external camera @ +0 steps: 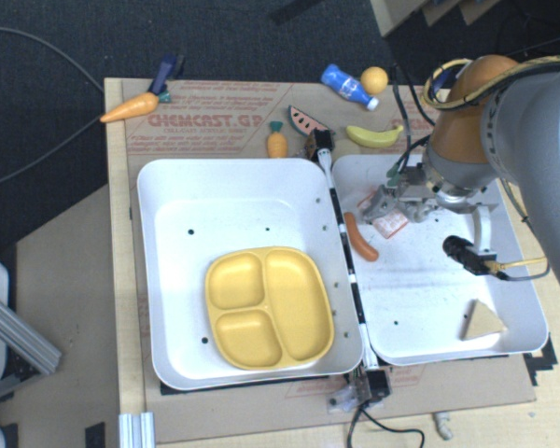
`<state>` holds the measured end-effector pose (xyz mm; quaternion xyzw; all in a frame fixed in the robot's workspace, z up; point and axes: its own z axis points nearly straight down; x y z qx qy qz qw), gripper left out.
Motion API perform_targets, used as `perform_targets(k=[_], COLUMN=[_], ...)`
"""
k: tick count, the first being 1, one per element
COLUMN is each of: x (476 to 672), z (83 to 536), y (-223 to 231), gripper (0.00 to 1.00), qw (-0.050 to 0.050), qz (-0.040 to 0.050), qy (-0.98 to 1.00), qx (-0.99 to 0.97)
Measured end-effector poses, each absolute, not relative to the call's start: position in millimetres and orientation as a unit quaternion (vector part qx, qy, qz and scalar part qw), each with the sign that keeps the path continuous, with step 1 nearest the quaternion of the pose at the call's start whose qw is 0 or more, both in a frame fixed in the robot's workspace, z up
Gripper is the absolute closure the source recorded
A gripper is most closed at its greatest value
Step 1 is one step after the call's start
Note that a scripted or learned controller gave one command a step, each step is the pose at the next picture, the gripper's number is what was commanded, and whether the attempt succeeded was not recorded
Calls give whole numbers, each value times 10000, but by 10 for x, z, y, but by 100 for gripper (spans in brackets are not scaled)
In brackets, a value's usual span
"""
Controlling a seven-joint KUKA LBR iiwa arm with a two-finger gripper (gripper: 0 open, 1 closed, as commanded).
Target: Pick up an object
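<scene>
I've got the gripper low in the right bin, finger state unreadable. The sausage hugs the wall; it may skid away.

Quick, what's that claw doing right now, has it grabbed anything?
Claw: low in the right bin, over a small red-and-white packet; whether it grips anything cannot be told.

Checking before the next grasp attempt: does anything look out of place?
Yes. Several toys lie outside the bins on the bench's far edge: a carrot, blue bottle, banana and melon slice.
</scene>
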<state>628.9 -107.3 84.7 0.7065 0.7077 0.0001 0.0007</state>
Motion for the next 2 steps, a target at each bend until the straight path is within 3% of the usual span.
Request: perform_targets(k=[1,2], x=[6365,6370], z=[847,950], y=[-968,-968], gripper=[0,100], qw=[9,21], qz=[4,7], qy=[7077,7078], qx=[7065,7064])
